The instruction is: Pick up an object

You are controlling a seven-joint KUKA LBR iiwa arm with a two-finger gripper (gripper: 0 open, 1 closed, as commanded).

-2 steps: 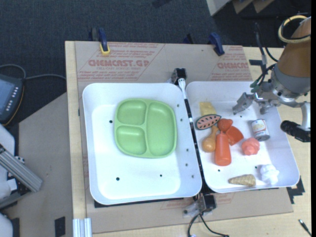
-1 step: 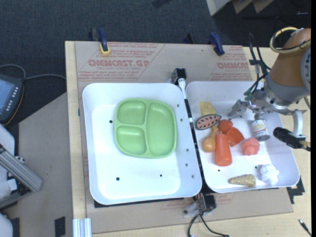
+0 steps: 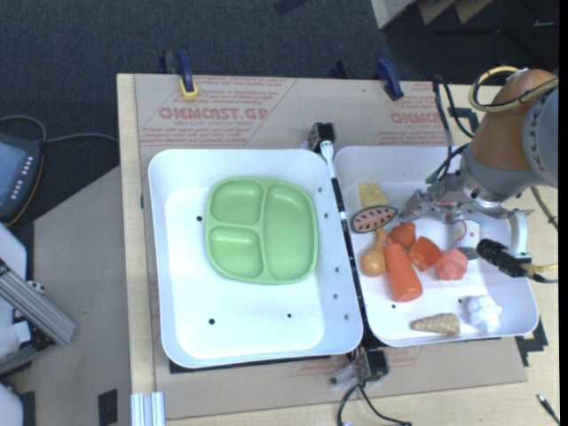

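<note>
While the gripper (image 3: 441, 204) hangs over the far part of the right bin (image 3: 524, 313), whether its fingers are apart or together cannot be told. Just left and nearer lie toy foods: an orange carrot (image 3: 402, 272), a red piece (image 3: 424, 253), a watermelon slice (image 3: 373, 217). The left bin (image 3: 177, 318) holds a green divided plate (image 3: 263, 230). Both bins rest on a board (image 3: 222, 105) printed "CHEMCAST", above dark carpet (image 3: 133, 25).

Pretty clearly a robotics lab, not anyone's kitchen. The bench (image 3: 266, 96) is a paper-masked sheet printed "CHEMCAST GP", held by blue clamps (image 3: 185, 71) along its far edge. Loose cables (image 3: 373, 398) hang off the near edge, there's grey office carpet (image 3: 133, 16) underneath, and an aluminium rail (image 3: 35, 304) sits off the left side.
</note>
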